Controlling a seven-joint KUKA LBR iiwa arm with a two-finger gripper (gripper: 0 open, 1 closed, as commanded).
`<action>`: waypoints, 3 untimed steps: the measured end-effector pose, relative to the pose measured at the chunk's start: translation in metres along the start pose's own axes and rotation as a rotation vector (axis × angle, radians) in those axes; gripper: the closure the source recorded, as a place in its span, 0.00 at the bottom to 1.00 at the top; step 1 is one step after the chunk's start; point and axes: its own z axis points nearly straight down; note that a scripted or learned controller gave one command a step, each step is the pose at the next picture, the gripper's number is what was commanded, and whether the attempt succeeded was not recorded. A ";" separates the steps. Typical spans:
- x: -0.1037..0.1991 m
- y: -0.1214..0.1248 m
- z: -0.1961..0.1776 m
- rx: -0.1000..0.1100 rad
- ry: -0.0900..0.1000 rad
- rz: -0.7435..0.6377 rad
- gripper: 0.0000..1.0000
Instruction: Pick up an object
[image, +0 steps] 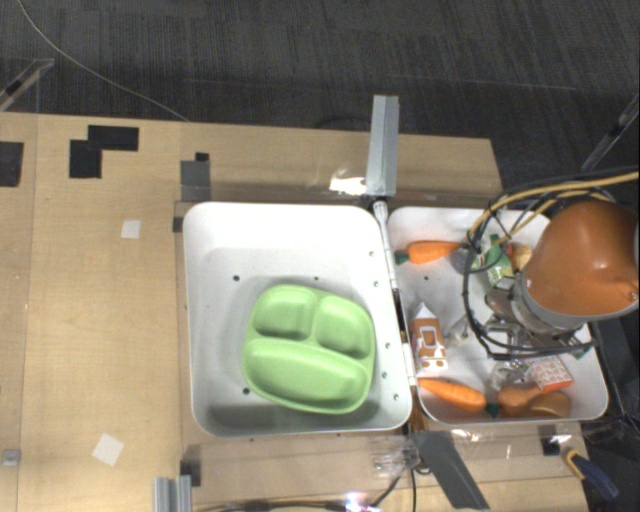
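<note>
Over on your left, the big white bin (200, 300) has just a green divided plate (310, 347) sitting in it. Your right bin (598, 405) is where the pickable stuff is: one carrot (432, 252) up top, another carrot (452, 393) along the near edge, a small orange-and-white carton (428, 342) between them. Your arm (583, 258) hangs over that bin and hides the gripper, can't tell its state
</note>
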 end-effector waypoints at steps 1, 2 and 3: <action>-0.057 -0.117 0.006 -0.008 0.006 -0.099 0.00; -0.069 -0.045 0.004 -0.010 0.004 -0.090 0.00; -0.065 -0.020 0.002 -0.005 0.003 -0.132 0.00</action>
